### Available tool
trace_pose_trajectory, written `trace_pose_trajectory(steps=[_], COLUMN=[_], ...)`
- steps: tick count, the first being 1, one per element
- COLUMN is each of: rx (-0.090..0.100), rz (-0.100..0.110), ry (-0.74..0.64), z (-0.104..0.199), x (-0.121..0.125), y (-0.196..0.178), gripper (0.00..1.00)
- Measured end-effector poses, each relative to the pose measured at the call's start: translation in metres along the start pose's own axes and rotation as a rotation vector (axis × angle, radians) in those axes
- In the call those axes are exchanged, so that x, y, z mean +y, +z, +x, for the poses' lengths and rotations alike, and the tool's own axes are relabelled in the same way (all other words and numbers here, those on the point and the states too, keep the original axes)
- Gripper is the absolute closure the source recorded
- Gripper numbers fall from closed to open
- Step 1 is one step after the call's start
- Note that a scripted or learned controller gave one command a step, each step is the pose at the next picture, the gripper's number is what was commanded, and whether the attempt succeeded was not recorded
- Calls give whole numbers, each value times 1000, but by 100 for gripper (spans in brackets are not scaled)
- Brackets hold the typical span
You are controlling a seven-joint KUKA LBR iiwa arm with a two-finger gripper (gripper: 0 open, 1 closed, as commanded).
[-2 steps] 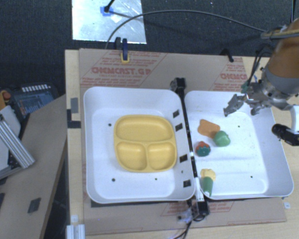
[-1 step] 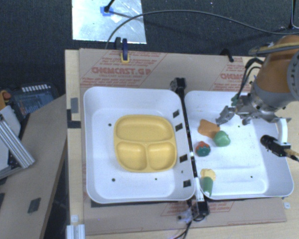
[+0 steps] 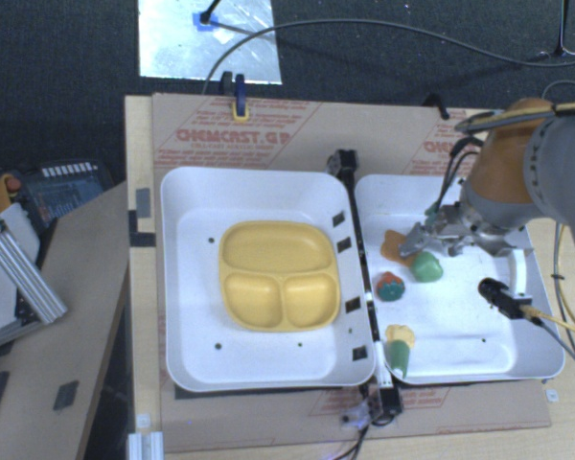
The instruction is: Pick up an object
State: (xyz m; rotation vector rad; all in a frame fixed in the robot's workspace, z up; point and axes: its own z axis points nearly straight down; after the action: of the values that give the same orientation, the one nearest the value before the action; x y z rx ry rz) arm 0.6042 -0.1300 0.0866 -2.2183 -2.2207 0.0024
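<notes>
Closest to me, a yellow-and-green toy (image 3: 397, 345) lay in the front left corner of the right bin (image 3: 460, 367). The pincer (image 3: 420, 244) hung low over that bin's left side, further back, and honestly I couldn't tell if it was spread or pressed together. A green chunk (image 3: 426, 267) sat just beside its tip, an orange piece (image 3: 394, 246) just on the other side. A little teal-and-red thing (image 3: 391, 287) lay near those. Over in the left bin (image 3: 187, 257), a yellow divided plate (image 3: 278, 274) sat mid-bin. Both bins rested on the counter (image 3: 137, 142).
</notes>
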Motion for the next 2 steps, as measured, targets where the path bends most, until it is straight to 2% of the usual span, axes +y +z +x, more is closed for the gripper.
trace_pose_trajectory(steps=[1,2], rx=[-2,-2], rz=[-7,-10], ry=[-1,-3], z=[-1,4], x=[2,8], y=[-15,-61], gripper=[100,100])
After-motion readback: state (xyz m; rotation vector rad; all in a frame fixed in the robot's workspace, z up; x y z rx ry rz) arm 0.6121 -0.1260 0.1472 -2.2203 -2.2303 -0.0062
